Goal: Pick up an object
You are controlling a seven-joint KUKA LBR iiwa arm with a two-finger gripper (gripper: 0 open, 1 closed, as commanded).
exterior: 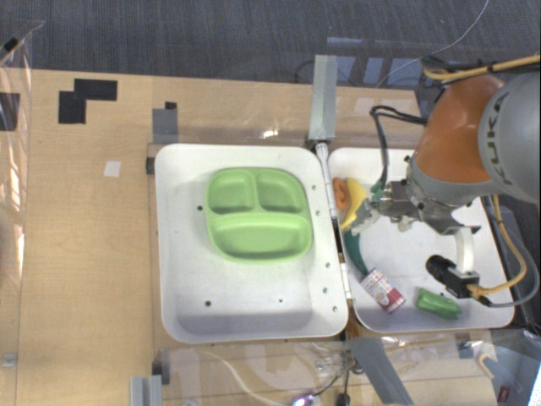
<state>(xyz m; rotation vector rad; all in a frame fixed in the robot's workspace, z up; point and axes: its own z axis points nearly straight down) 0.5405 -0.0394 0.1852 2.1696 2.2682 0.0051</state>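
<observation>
Arm [473,142] low over right bin [397,307]; approach step, judging by pose. Next move needs a clean descent onto one item. Left bin [182,303] holds green divided plate [258,214]. Right bin: yellow-orange toy [348,197], teal piece [355,256], green block [438,303], small carton [382,288]. Gripper [372,214] near the toy; grip state: cannot tell.

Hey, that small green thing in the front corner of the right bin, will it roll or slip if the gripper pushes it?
The green object looks rounded and stubby, so it may roll when nudged. Its surface seems smooth and slightly shiny, so probably slippery. It lies near the right bin's front wall, which would likely stop it.
</observation>
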